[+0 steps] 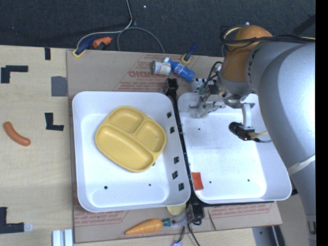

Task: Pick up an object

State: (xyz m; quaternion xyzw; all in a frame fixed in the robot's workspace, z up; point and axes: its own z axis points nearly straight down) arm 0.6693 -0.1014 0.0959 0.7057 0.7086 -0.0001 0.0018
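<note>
arm (pixel 287 91) reaches in from the right, orange band above the wrist, hanging over the far end of the right bin (pixel 256 188). gripper (pixel 205 104) sits low near that bin's far left corner, close to the divider between the bins; whether it is open or closed cannot be told, and nothing is seen held.

left bin (pixel 87 188): a yellow divided plate (pixel 131 137), three compartments, lying flat, roughly centred and turned askew.

right bin: a small orange-red block (pixel 196 180) against the left wall, toward the near end, well apart from the gripper.

off the bins: a toy carrot (pixel 146 226) on the cardboard by the near edge; a toy sausage (pixel 17 134) far left on the wooden bench; a blue-and-white bottle (pixel 173 68) lying on its side beyond the bins; an orange-handled clamp (pixel 92 44) at the cardboard's far left corner.
</note>
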